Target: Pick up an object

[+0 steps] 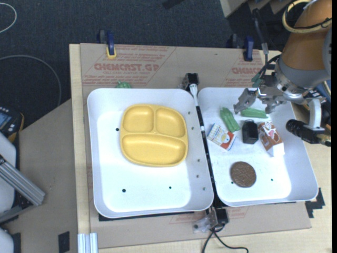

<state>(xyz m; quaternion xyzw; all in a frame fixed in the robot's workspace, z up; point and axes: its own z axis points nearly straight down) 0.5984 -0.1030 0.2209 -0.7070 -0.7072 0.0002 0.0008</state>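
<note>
- Camera view: the claw [256,100] is seen spread apart at 1 o'clock over the right bin [300,186], with nothing gripped.
- A green piece [229,119], a black block [249,132], small packets [220,136] and a brown disc [243,174] are left lying below it.
- Nothing has been picked up yet.

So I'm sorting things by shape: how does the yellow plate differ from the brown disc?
The yellow plate is large, squarish with rounded corners and split into three compartments; the brown disc is small, round and undivided. The plate lies in the left bin, the disc in the right bin. Both lie flat.
</note>
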